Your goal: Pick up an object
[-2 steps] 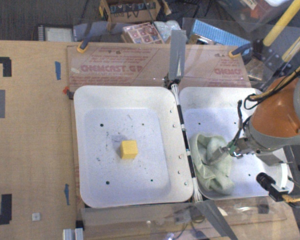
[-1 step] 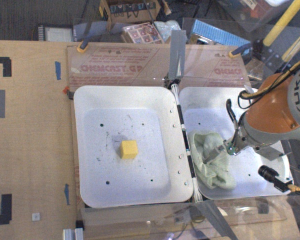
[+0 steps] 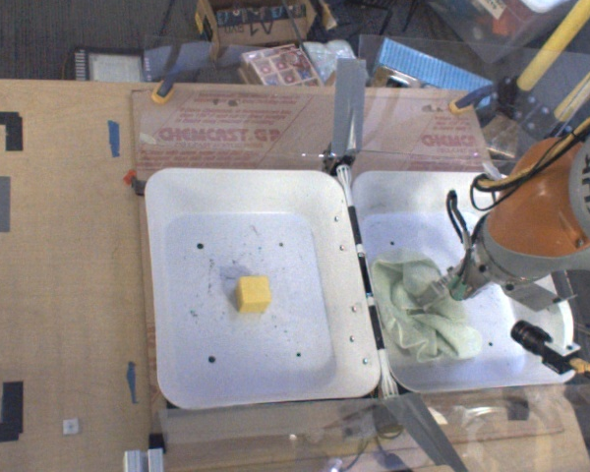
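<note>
At the near edge, the wooden surface [image 3: 59,264] carries a black corner mark [image 3: 5,413] and a strip of blue tape [image 3: 131,382] just left of the bins.

The left bin [image 3: 167,195] and right bin [image 3: 413,190] sit side by side, their inner rims touching along a row of small fasteners. A pale green cloth [image 3: 423,313] lies crumpled in the near left part of the right bin, close to the shared rim. A small yellow block [image 3: 255,294] rests alone near the middle of the left bin's floor, among faint dark specks.

The tool [image 3: 450,288] is down on the cloth's right upper edge, its tip sunk among the folds. Whether it is spread, closed or pinching the fabric cannot be told, as the cloth hides its end. The arm [image 3: 536,214] comes in from the right, its orange band above the right bin's right side, with a black cable looping beside it.

Beyond the bins a clear panel [image 3: 236,131] with reddish lettering lies flat, and a grey bar [image 3: 349,106] stands at the bins' far junction. An orange clamp [image 3: 162,91] grips the panel's left corner. Farther back sit a cardboard box [image 3: 254,13], a patterned packet [image 3: 280,65] and a yellow pole [image 3: 565,28] slanting at the top right.
</note>
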